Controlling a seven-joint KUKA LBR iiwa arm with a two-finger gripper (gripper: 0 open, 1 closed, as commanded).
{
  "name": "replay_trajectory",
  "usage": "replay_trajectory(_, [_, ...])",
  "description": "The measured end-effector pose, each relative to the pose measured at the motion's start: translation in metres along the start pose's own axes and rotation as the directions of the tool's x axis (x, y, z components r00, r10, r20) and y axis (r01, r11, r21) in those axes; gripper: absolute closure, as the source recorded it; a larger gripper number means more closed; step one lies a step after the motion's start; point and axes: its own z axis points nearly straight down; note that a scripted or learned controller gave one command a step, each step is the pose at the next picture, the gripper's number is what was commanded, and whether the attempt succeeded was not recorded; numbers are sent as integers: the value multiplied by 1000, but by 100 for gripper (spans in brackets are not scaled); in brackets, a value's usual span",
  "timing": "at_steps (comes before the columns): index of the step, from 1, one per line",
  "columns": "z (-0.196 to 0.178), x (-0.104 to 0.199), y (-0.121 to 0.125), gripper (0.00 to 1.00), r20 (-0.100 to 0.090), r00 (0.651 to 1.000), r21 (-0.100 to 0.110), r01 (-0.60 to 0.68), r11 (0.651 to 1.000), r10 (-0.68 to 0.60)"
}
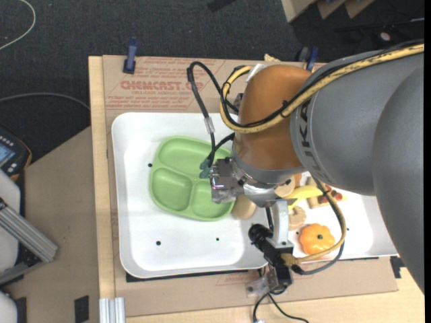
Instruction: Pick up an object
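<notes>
You can't tell the claw's [259,210] state. It hangs over the divide between the bins, beside the green divided plate [183,177] and orange pumpkin [315,238].

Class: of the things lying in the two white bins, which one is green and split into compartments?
The green plate in the left bin. It is flat, light green and divided into sections, whereas the orange pumpkin-like toy and yellow piece in the right bin are small, undivided items.
</notes>
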Motion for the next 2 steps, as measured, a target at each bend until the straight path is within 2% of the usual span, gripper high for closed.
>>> replay_trajectory(1, [-10,0,0,100,0,1000,-2,-1,1000,1])
replay_trajectory(2, [-254,26,28,100,-6,1000,-21,5,1000,-5])
